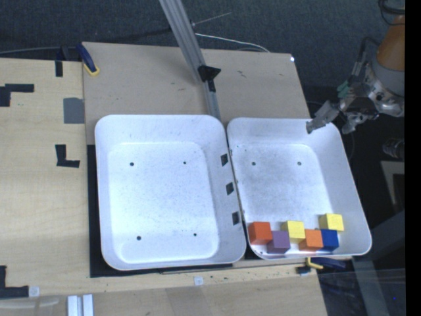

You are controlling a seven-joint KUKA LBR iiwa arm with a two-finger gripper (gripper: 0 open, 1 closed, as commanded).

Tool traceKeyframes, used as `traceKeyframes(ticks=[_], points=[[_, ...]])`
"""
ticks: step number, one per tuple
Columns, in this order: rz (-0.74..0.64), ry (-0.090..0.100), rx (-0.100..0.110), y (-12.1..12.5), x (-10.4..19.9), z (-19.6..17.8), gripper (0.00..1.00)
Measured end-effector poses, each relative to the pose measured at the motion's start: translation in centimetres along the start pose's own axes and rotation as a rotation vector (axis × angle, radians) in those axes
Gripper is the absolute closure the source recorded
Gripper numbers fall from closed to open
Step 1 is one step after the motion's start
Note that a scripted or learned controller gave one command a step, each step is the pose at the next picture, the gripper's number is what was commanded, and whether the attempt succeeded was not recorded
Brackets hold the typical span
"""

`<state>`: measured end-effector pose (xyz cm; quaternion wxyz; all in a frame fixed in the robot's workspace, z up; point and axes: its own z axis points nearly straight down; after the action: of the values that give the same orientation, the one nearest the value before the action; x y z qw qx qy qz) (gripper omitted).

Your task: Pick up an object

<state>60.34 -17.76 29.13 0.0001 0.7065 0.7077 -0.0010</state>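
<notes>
Wooden bench [39, 196] carries two white bins; no writing is legible. Gripper [323, 119] hovers over right bin's [352, 196] far corner, away from blocks [296, 234], finger state unclear.

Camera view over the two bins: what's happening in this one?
A grey arm with a gripper reaches in from the right and sits over the far right corner of the right bin, with nothing visibly in its grasp. The coloured blocks lie clustered at that bin's near edge: an orange block, a purple block, two yellow ones and a blue block. The left bin sits alongside. No pick has happened yet.
</notes>
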Motion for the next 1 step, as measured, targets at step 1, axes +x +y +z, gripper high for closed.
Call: traceKeyframes(ticks=[1], points=[[0.000,0.002,0.008,0.17,0.85,8.54,0.00]])
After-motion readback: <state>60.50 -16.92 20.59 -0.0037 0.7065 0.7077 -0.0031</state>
